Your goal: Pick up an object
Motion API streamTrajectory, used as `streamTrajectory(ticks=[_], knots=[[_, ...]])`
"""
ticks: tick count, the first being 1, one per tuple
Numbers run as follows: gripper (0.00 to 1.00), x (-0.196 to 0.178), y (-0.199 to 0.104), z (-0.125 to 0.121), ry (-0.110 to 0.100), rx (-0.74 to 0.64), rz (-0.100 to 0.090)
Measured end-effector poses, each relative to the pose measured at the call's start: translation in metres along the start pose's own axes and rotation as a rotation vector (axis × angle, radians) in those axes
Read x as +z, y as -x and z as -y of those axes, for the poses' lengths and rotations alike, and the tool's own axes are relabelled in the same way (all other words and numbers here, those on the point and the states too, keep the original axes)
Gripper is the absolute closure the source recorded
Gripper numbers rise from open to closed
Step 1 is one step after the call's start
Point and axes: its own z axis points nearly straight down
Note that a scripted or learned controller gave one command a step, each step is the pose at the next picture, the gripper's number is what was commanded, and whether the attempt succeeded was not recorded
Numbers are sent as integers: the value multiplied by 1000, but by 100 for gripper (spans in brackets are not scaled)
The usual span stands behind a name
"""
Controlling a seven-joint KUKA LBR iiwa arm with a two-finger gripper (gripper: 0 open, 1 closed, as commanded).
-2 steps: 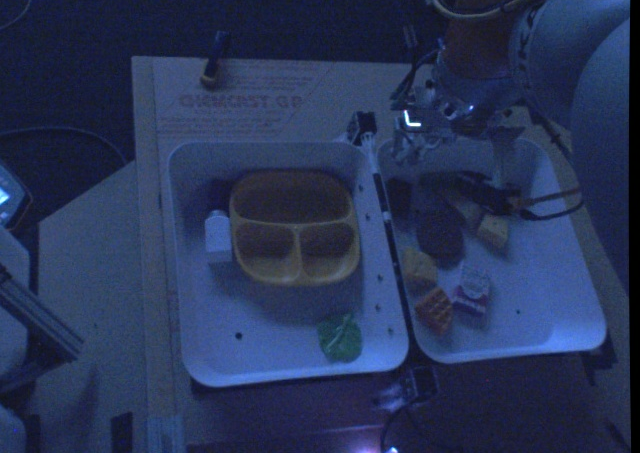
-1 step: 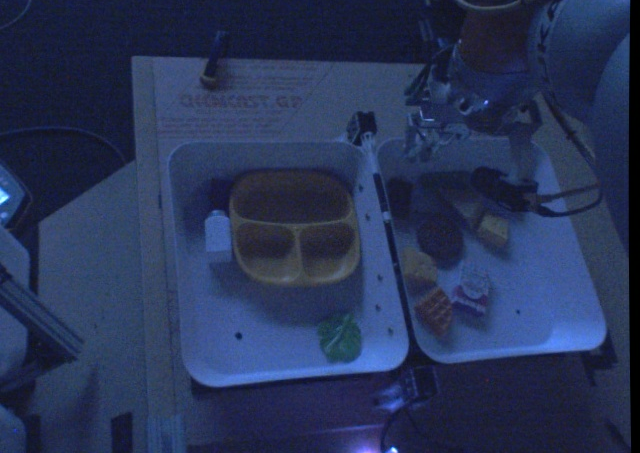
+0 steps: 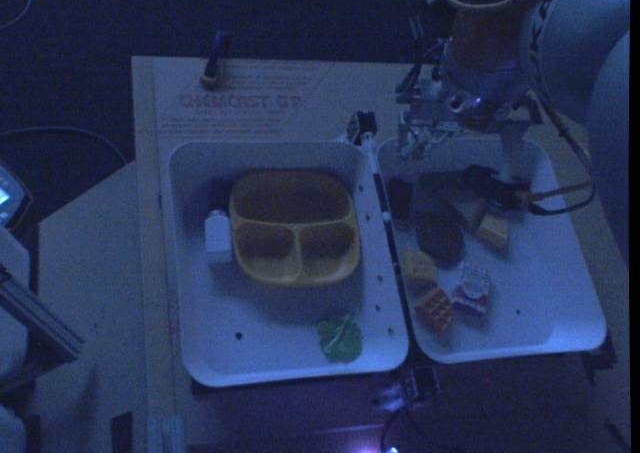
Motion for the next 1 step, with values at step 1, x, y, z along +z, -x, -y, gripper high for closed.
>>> streamTrajectory(ticks=[1], knots=[[100, 3, 3, -8, 0, 0, 1]])
